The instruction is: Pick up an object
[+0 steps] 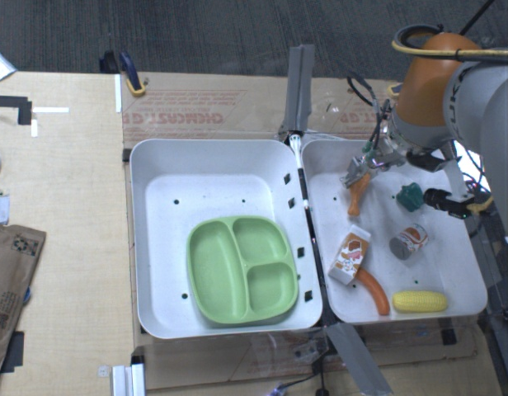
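Camera view, nearest first:
Corn cob (418, 302): lies flat by the near edge of the right bin (452, 264), just right of a hot dog.
Hot dog (373, 292): slanted, its upper end touching the small carton.
Small carton (350, 258): tilted, near the bin's left wall.
Can (408, 242): on its side, mid-bin, apart from the carton.
Teal object (411, 196): farther back, near the right wall.
Orange carrot (358, 194): hangs slanted at the bin's far left part, its top end between the fingers.
Gripper (361, 172): fingers closed on the carrot's top end; grey arm and orange band (431, 85) crowd the far right corner.
Left bin (155, 221): holds a green divided plate (242, 268) in its near half.
Bench (56, 221): cardboard (11, 279) at the left edge.
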Robot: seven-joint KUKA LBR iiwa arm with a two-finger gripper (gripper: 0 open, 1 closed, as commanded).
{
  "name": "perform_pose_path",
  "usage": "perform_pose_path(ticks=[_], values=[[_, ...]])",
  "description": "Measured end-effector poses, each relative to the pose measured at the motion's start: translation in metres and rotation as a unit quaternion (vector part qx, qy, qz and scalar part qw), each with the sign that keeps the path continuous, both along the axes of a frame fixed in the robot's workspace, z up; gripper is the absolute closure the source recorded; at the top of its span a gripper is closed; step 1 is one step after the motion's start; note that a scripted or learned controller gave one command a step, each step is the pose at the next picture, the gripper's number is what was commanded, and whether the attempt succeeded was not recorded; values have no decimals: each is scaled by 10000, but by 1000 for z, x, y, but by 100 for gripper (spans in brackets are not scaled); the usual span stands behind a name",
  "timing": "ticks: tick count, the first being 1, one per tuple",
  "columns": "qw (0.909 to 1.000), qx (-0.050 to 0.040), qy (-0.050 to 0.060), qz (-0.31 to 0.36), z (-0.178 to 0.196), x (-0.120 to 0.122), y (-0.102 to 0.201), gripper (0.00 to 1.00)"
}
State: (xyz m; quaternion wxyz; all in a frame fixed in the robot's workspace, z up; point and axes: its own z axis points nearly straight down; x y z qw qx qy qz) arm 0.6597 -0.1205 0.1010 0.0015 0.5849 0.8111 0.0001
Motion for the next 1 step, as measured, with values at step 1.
perform_pose_path(ticks=[1], values=[[9984,4,17,-559,90,-11,89,100]])
